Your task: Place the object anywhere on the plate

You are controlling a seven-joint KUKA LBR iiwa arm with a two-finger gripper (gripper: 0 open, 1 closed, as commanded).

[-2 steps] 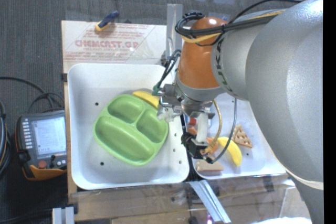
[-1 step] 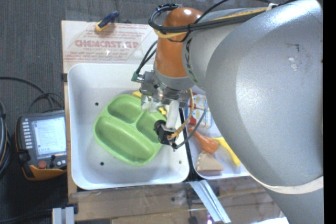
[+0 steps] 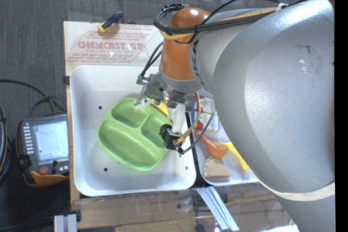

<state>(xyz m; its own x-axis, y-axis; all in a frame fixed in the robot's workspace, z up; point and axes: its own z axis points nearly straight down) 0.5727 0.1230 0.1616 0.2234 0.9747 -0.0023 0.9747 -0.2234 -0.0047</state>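
Note:
A green plate with three compartments lies in the left white bin. My gripper hangs over the plate's upper right rim, under the orange wrist band. A small yellow object shows just below the gripper, at the plate's right edge. The wrist hides most of it, so I cannot tell whether it is held or lying on the plate.
The right bin holds an orange piece, a yellow piece and a beige wedge. The big grey arm covers most of that bin. A teach pendant sits left of the bench. A blue-and-yellow item lies on the board behind.

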